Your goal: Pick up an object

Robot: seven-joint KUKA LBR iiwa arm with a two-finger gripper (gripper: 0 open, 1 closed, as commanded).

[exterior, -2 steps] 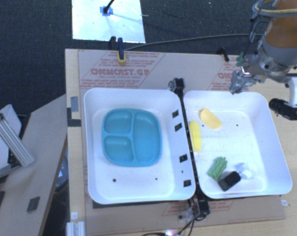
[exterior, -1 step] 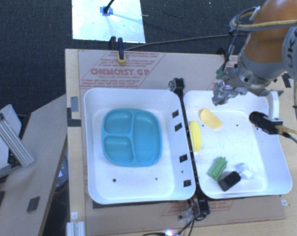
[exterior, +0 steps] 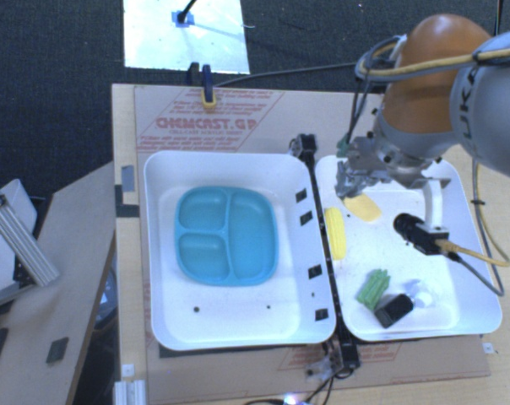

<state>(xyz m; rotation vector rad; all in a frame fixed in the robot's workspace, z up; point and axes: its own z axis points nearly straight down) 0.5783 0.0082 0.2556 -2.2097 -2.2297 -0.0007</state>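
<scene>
My gripper [exterior: 350, 186] hangs low over the far left part of the right bin [exterior: 474, 310], below the grey arm and its orange band. Directly under and in front of it lies a pale yellow object [exterior: 364, 208], partly covered by the gripper; I cannot tell if they touch. A yellow corn cob [exterior: 334, 233] rests along the bin's left wall. Nearer the front lie a green object [exterior: 373, 288], a black block [exterior: 394, 310] and a small whitish piece [exterior: 418, 292].
The left bin [exterior: 166, 310] holds a blue divided plate [exterior: 228, 234]. A black cylinder with a yellow cable [exterior: 417, 232] hangs from the arm over the right bin. A divider with black clips [exterior: 318, 251] separates the bins.
</scene>
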